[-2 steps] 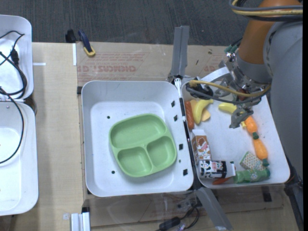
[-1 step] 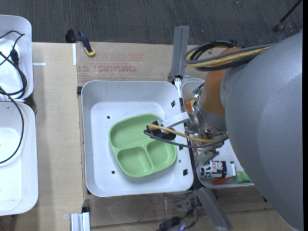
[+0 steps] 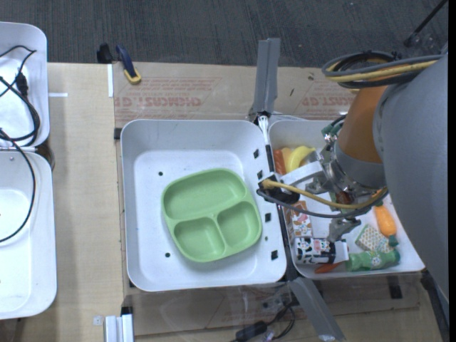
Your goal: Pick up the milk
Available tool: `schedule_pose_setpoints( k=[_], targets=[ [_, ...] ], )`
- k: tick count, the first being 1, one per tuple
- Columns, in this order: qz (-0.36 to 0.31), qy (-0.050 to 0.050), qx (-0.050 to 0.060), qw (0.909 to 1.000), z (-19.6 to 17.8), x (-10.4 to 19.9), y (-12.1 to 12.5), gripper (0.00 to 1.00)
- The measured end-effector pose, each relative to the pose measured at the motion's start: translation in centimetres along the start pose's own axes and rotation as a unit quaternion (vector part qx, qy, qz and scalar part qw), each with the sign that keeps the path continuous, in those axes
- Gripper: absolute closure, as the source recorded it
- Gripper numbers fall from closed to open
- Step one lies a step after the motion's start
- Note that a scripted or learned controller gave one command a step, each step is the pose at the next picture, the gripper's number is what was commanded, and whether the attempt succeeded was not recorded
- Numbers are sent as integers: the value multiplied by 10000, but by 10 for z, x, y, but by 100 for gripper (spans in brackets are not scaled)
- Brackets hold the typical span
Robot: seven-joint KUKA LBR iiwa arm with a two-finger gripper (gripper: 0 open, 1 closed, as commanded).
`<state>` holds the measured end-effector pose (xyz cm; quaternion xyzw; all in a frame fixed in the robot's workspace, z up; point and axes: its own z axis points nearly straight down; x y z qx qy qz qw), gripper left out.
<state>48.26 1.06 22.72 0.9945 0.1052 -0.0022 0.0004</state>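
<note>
Lying on its side near the front edge of the right bin [image 3: 420,266], the milk [image 3: 311,249] is a small cow-patterned carton, probably light, stiff-walled yet crushable, with a slick printed skin. Its flat long faces look the best place to pinch. Just above the carton hangs the gripper [image 3: 340,226]; whether its claw is released or clenched cannot be told.
</note>
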Motion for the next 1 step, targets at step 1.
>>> schedule_pose_setpoints(
  k=[1],
  targets=[
    [-186,3,-4,9998,55,70,-89,0]
  ],
)
